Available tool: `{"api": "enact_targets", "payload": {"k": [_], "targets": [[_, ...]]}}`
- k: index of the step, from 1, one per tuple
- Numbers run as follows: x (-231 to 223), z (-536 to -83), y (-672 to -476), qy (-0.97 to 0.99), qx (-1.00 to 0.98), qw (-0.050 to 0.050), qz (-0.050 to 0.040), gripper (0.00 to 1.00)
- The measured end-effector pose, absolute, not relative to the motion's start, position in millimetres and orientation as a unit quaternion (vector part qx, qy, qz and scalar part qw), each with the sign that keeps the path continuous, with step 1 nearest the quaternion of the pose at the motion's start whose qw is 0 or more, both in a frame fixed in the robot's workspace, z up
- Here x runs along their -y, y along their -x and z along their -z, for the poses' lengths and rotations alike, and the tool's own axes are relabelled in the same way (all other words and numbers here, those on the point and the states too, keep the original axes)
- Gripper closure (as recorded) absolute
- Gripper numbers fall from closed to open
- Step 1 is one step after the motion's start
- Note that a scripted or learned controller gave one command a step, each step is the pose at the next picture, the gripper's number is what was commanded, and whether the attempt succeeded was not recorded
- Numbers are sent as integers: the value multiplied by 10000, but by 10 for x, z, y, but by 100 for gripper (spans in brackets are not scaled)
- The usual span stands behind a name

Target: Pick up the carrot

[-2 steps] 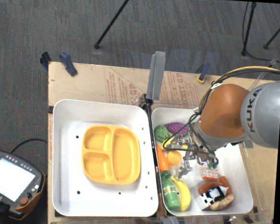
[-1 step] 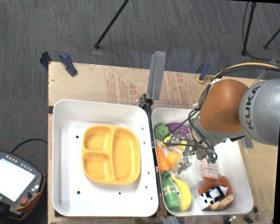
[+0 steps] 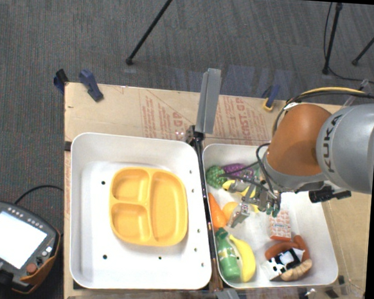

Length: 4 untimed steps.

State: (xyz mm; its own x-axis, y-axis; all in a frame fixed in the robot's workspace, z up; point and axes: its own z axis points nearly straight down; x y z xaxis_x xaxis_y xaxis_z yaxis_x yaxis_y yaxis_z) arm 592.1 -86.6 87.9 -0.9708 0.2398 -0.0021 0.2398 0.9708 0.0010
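Observation:
The carrot point(image 3: 217, 212) is orange and lies slanted against the left wall of the right bin point(image 3: 317, 220), just below a green broccoli-like piece point(image 3: 214, 175). My gripper point(image 3: 246, 205) hangs low over the middle of that bin, just right of the carrot and apart from it. Its fingers stand open with nothing visibly between them. A small yellow-orange piece point(image 3: 230, 209) lies between the carrot and the gripper.
The right bin also holds a purple vegetable point(image 3: 237, 169), a green bottle-shaped item point(image 3: 228, 258), a yellow banana-like piece point(image 3: 247, 259), a pink-white packet point(image 3: 280, 225), sausages point(image 3: 289, 245) and a black-and-white toy point(image 3: 289, 260). The left bin point(image 3: 86, 202) holds a yellow divided plate point(image 3: 149, 206).

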Motion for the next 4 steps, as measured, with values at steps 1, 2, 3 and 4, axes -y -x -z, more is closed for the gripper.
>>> {"api": "enact_targets", "payload": {"k": [1, 2, 3, 4], "targets": [[831, -873, -5655, -1660, -9861, -5, -5, 0], [811, -870, -5571, -1606, -9870, -10, -4, 0], [849, -866, -5543, -2319, -9727, -20, -3, 0], [842, -879, -5646, -2799, -9600, 13, 9, 0]]}}
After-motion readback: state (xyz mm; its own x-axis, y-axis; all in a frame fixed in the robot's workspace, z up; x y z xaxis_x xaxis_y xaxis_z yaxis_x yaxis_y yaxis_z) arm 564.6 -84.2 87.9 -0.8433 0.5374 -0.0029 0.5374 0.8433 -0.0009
